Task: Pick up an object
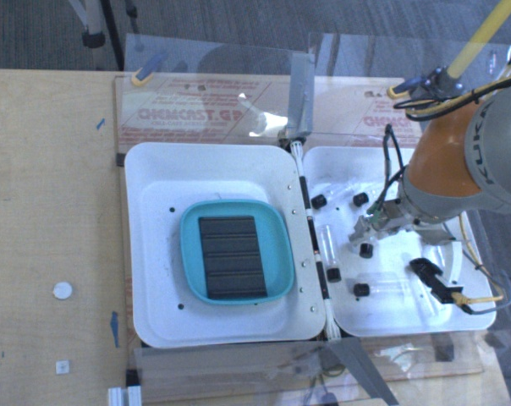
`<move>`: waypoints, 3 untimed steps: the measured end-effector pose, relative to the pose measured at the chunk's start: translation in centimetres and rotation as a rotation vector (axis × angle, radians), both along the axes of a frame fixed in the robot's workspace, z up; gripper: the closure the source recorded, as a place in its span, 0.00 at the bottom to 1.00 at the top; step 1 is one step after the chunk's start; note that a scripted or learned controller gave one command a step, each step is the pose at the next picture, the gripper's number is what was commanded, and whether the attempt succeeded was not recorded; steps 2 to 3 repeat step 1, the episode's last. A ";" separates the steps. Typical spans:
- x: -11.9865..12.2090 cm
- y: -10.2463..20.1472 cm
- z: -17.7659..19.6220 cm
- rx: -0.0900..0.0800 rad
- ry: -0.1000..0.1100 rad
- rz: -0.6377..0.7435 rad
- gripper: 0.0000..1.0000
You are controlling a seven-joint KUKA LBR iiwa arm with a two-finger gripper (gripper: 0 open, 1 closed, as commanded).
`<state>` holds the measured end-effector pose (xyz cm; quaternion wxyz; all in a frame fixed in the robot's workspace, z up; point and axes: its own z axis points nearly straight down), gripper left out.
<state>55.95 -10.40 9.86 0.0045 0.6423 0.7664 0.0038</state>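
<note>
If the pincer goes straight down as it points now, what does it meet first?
Probably the right bin's white floor, close beside a small black piece. Depth is unclear from this slanted view, so the pincer might touch that piece first.

Teal tray (277, 252) (dark-ribbed) in left bin (150, 227)

Teal tray (237, 249) fills left bin (150, 176) centre.

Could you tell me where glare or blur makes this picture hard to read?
Camera view: glare whitens the right bin, washing out its clear items; the acrylic sheet behind reflects a bright spot; the left bin's teal tray reads sharp; the gripper looks slightly soft.
</note>
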 end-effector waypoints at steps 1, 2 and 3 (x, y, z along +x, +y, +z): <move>1.6 5.6 11.7 0.000 0.010 -0.010 1.00; 1.6 5.6 11.7 0.000 0.010 -0.010 1.00; 1.6 5.6 11.7 0.000 0.010 -0.010 1.00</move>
